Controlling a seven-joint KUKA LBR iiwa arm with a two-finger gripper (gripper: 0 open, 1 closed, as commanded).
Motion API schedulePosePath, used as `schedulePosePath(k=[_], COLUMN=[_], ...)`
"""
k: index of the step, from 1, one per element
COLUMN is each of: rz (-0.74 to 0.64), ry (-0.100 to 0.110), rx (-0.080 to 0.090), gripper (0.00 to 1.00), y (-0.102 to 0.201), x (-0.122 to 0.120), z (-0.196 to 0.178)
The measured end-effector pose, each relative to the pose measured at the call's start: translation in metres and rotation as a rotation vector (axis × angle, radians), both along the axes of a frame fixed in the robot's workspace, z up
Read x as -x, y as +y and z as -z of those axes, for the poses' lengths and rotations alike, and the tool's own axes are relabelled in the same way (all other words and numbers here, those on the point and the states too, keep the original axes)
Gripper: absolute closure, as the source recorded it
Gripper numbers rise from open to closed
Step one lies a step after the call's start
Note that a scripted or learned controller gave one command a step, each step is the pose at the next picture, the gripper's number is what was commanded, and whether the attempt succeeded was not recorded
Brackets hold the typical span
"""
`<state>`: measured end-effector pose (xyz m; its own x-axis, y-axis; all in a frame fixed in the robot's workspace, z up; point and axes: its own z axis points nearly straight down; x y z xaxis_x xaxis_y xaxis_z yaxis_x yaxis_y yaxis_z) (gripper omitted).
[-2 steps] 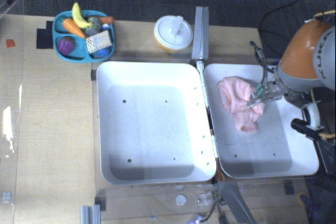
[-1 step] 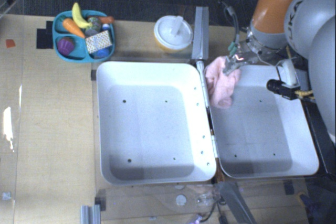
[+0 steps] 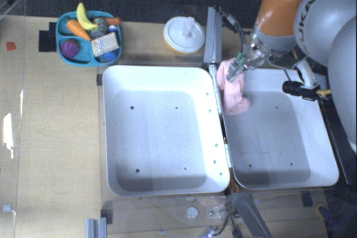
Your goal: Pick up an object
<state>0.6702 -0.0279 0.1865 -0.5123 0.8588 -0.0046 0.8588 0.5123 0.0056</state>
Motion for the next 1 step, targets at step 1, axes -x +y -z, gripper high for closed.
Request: schedulePosePath(k=[1], rz=[-0.130], ry=[-0.002], rx=[0.004], gripper=[1.00], y=[0.0166], x=[-0.0003], z=[-0.0009])
